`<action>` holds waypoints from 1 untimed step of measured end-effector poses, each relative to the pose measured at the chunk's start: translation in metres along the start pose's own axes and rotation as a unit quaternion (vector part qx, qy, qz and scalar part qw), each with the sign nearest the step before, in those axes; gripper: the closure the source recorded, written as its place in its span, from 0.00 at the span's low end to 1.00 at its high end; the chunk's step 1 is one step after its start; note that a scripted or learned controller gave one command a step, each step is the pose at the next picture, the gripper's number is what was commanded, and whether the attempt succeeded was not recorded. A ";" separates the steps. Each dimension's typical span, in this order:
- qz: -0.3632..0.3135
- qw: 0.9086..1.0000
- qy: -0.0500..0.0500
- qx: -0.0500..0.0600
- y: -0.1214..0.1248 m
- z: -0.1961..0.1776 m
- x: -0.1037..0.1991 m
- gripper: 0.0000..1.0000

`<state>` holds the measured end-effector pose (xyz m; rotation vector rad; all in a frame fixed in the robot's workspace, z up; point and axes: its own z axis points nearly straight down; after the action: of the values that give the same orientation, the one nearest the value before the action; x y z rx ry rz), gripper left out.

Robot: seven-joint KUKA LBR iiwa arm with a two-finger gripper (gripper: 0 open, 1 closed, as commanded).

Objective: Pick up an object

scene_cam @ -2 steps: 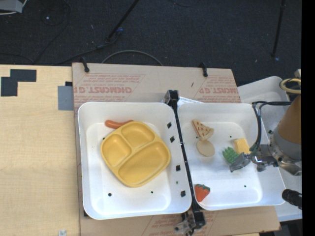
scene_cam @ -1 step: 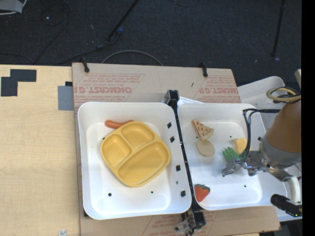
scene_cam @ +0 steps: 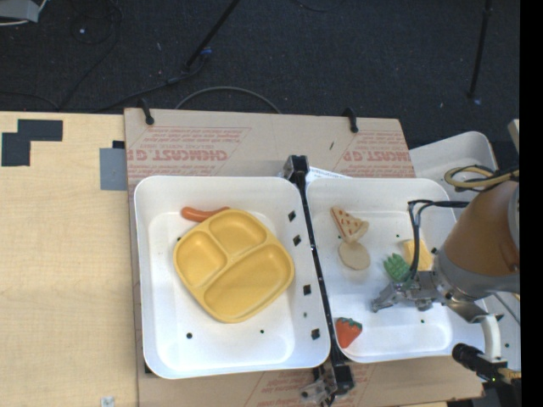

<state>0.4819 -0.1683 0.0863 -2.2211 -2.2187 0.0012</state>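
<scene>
The arm reaches in from the right and sets its tool (scene_cam: 392, 297) low in the right bin (scene_cam: 441, 346), its two grey fingers (scene_cam: 379, 303) spread apart and pointing left with nothing seen between them. Just above the tool lies a small green leafy toy (scene_cam: 395, 267), with a yellow piece (scene_cam: 411, 251) beside it, partly hidden by a dark cable. Up and to the left of the tool rest a round tan cookie-like piece (scene_cam: 355, 255) and, above that, a pizza-slice toy (scene_cam: 348, 224). Down and to the left, near the bin's front corner, sits a red strawberry toy (scene_cam: 348, 331), apart from the fingers. Well to the left of the tool, across the divider, the left bin (scene_cam: 161, 346) holds a yellow sectioned plate (scene_cam: 234, 264) with an orange sausage-like toy (scene_cam: 200, 214) at its far edge. Both bins sit on a cardboard-covered surface (scene_cam: 254, 147).
</scene>
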 end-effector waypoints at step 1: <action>0.002 1.000 0.000 0.000 0.001 -0.012 -0.001 1.00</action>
<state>0.4825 -0.1693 0.0979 -2.2249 -2.2145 0.0002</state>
